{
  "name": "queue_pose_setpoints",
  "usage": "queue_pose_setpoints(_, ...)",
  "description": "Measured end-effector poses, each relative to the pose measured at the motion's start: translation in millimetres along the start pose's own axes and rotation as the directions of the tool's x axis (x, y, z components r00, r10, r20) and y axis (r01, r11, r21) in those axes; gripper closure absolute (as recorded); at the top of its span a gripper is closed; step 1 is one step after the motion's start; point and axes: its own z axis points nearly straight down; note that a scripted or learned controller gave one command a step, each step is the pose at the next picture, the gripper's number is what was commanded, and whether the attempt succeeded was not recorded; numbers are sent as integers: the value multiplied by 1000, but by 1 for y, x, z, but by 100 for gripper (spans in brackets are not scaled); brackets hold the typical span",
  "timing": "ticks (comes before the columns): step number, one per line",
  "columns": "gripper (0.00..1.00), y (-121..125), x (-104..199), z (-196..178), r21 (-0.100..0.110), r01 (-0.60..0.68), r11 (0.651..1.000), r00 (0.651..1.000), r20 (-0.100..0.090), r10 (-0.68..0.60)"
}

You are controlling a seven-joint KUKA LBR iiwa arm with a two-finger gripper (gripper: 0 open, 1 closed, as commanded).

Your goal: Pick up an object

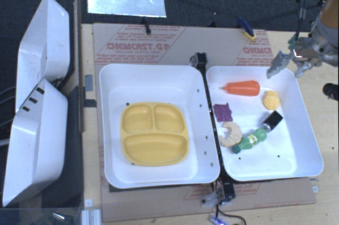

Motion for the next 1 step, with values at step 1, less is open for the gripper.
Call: queue_pose_setpoints(1,0,1,31,-45,-4,3,1000,1000,0,-3)
